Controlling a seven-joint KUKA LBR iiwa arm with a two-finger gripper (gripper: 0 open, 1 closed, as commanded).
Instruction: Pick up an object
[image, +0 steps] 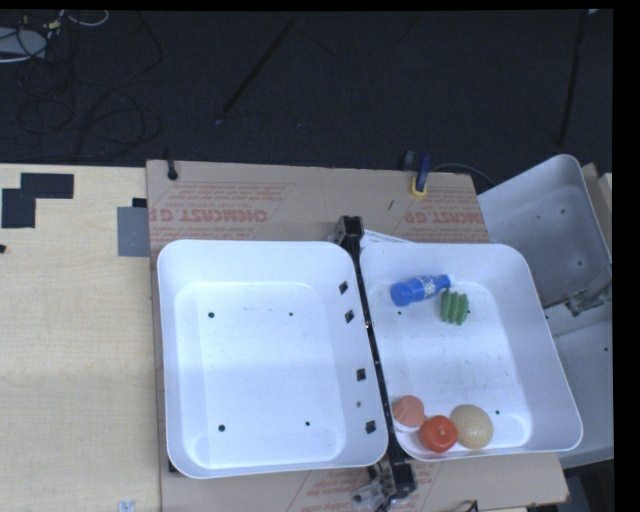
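Observation:
The right bin (520, 300) holds several small objects. A blue bottle (419, 289) lies on its side near the bin's far edge, with a green ridged piece (455, 307) just to its right. At the near edge sit a pale pink round object (408, 410), a red-orange ball (438, 433) and a tan ball (471, 425), close together.
The left bin (260, 350) adjoins the right one along a black clamped divider (362, 340). Both rest on a cardboard sheet (250, 205) over a wooden bench. A grey metal plate (560, 220) stands at the right. Cables lie on the dark floor behind.

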